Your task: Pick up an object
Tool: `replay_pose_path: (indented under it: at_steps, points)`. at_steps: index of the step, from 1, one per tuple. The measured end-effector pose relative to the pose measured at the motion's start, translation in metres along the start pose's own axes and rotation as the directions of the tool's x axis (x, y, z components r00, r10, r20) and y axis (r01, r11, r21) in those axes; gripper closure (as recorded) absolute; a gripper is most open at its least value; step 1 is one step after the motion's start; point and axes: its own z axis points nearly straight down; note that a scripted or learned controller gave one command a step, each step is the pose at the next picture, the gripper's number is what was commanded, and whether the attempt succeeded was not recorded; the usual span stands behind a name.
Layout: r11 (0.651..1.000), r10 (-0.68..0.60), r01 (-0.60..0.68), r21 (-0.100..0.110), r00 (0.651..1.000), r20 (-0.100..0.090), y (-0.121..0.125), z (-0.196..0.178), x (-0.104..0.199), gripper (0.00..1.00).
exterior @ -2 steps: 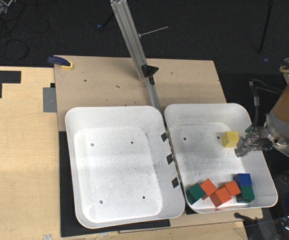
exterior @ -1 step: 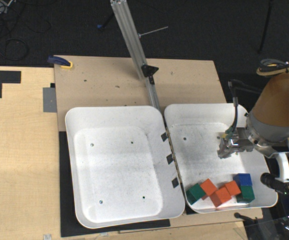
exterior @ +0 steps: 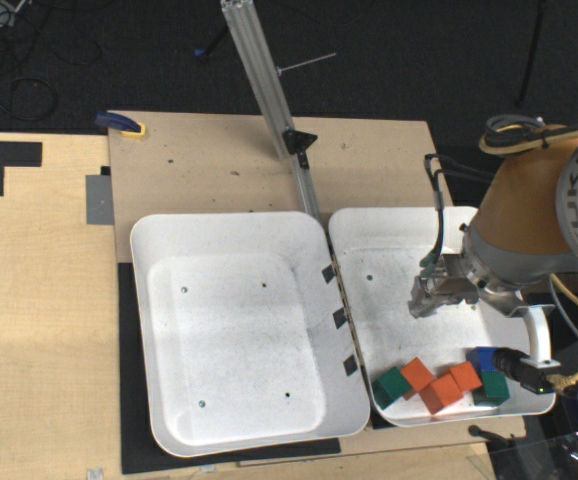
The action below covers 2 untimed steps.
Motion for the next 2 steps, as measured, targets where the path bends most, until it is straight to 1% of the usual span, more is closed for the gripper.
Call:
replay_pose_path:
  at_steps: [1, 2]
  points:
    - [1.000, 0.000, 0.000, 0.000, 1.000, 0.001, 0.006, -0.003, 0.056, 1.00]
    - [1.000, 0.001, -0.001, 0.002, 1.000, 0.001, -0.001, 0.003, 0.108, 1.00]
